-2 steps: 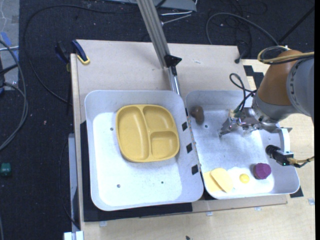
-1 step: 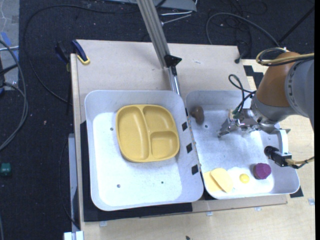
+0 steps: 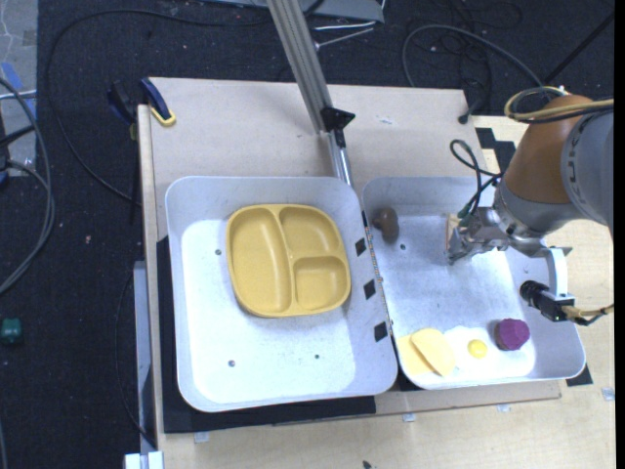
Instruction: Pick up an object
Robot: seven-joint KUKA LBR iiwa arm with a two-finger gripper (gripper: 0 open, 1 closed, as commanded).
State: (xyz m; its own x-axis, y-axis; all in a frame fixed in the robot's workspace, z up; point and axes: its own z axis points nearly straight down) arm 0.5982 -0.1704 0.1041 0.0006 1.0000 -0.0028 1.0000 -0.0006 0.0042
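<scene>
Near the right bin's (image 3: 557, 364) front, the purple ball (image 3: 511, 334) looks light and slippery, best pinched across its middle; whether the end effector (image 3: 461, 245) is open I cannot tell.

Robotics lab: my worktop (image 3: 244, 125) sits on dark carpet (image 3: 78, 86) strewn with loose cables (image 3: 68, 154), an aluminium mast (image 3: 298, 52) rising at the far side.

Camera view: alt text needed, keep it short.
Gripper hangs over the right bin, which holds a brown object, yellow slice, small yellow piece and purple ball. The left bin holds a yellow tray.
</scene>
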